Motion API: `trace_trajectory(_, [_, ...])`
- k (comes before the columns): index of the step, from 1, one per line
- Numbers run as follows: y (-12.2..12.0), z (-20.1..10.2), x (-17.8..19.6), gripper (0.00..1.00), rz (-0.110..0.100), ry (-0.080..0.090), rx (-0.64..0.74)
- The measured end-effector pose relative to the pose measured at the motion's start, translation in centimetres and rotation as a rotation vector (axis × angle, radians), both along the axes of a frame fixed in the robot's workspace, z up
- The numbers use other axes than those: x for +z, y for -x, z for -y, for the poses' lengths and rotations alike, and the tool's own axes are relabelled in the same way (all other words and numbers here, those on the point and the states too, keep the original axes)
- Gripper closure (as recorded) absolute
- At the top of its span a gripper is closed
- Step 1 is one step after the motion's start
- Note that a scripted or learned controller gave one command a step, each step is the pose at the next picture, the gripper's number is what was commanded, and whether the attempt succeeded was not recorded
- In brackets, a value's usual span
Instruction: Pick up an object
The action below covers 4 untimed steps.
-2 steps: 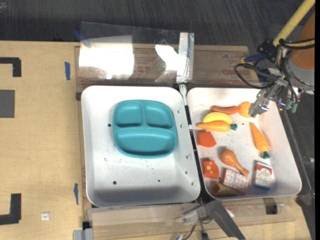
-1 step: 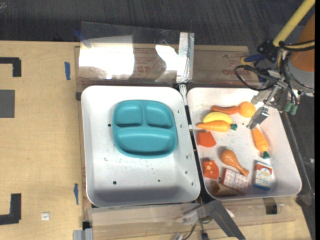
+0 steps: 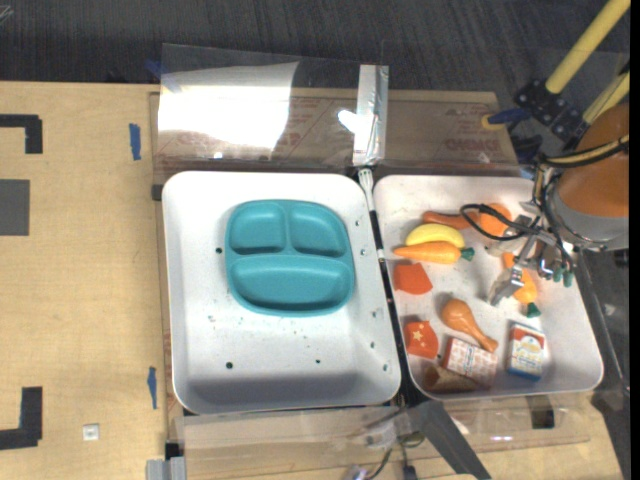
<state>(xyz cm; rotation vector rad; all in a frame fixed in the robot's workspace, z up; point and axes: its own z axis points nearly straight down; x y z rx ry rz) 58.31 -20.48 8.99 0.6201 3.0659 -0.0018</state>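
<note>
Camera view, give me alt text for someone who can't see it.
A robot gripper reaches into the right white bin, low over toy food: a banana, carrot, drumstick and small cartons. The left white bin holds a teal divided plate.

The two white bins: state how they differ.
The left bin holds one teal divided plate; the right bin holds many small toy foods, such as a banana. The gripper hangs over the right bin, not the left. Both are shallow and white.
</note>
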Motion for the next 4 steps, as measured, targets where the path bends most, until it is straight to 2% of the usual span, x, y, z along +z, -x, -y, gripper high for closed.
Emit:
trace_trajectory(1, [-0.3,0.0,1.3,1.0,0.012,0.004,0.001])
trace_trajectory(2, [2.4,-6.5,15.3,1.0,0.004,0.0,0.083])
trace_trajectory(3, [2.6,-6.4,14.9,0.0,-0.006,-0.002,0.081])
trace_trajectory(4, [4.0,1.0,1.9,0.0,-0.017,-0.006,-0.107])
